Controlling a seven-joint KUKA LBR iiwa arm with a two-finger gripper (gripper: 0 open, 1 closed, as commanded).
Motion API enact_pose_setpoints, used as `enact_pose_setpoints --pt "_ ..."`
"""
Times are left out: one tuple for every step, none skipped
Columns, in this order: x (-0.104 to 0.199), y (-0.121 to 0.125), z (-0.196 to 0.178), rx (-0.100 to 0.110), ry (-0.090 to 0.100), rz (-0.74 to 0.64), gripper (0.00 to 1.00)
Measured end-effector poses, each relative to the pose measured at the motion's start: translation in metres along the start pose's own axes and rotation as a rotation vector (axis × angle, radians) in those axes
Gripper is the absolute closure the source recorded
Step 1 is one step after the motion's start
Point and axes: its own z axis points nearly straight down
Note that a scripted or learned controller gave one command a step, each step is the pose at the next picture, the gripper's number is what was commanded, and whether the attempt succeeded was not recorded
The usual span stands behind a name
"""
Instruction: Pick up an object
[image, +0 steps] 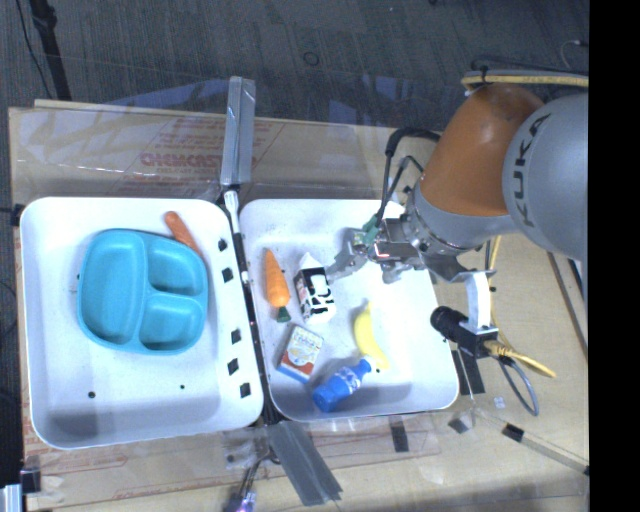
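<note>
The right bin (415, 335) holds an orange carrot (273, 278), a small black-and-white box (316, 293), a yellow banana (368, 337), a small orange-and-white carton (300, 353) and a blue bottle (340, 386). My gripper (340, 266) hangs over the upper middle of this bin, just right of and above the black-and-white box. It points down and to the left. Nothing is seen held in it. The banana lies below the gripper and the carrot to its left.
In the left bin (60, 400) lies a blue divided tray (145, 290), with a second orange carrot (182, 231) by the bin's upper right corner. A grey divider (238, 140) runs between the bins. The arm's grey and orange body covers the bench to the right.
</note>
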Motion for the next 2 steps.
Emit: enact_pose_setpoints --pt "0.0069 0.0186 0.1567 -0.002 0.0 0.015 0.0" --pt "0.0062 0.0184 0.1471 -0.001 -0.001 0.011 1.0"
